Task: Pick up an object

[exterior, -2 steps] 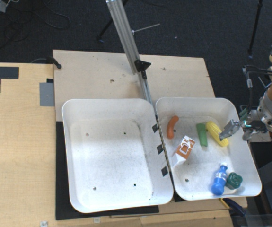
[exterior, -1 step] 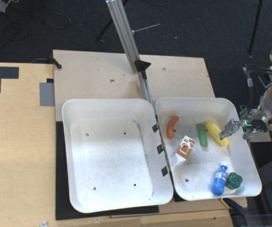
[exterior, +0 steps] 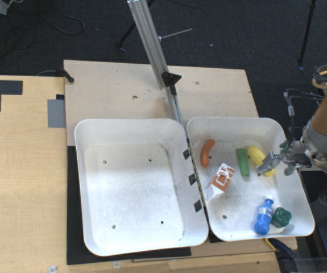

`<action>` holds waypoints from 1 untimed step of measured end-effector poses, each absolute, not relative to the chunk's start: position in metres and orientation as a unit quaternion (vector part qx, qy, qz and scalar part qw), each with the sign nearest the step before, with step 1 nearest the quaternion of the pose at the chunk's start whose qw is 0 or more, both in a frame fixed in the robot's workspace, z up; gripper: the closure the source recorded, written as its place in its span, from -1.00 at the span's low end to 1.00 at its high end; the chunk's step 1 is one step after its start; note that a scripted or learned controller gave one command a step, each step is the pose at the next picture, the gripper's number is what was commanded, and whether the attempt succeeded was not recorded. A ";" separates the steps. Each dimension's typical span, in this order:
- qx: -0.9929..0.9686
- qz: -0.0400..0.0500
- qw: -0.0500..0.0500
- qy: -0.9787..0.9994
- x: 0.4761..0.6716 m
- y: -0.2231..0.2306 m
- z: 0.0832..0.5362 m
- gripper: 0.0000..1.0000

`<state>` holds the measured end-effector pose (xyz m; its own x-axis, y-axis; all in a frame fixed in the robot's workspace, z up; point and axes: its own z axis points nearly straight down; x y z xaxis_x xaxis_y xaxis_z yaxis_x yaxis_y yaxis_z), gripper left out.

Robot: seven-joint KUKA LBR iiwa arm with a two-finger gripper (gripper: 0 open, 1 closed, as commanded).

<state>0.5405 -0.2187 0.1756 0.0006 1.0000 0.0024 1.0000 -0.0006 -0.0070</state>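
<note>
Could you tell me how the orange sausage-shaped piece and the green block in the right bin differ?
The orange sausage-shaped piece is curved with rounded ends, while the green block is straight and flat-sided. The orange piece lies close to the bin's left wall, near the divider; the green block lies nearer the middle, beside a yellow corn cob. Both are elongated, lie roughly lengthwise up the view, and rest in the right bin.

A robotics lab: two white bins [exterior: 132,131] on a plywood surface [exterior: 21,169], an aluminium camera mast [exterior: 150,36], cables [exterior: 15,7] trailing over dark carpet.
</note>
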 end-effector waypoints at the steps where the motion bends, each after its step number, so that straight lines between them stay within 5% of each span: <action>1: -0.706 0.002 0.004 -0.708 0.548 -0.213 0.119 -1.00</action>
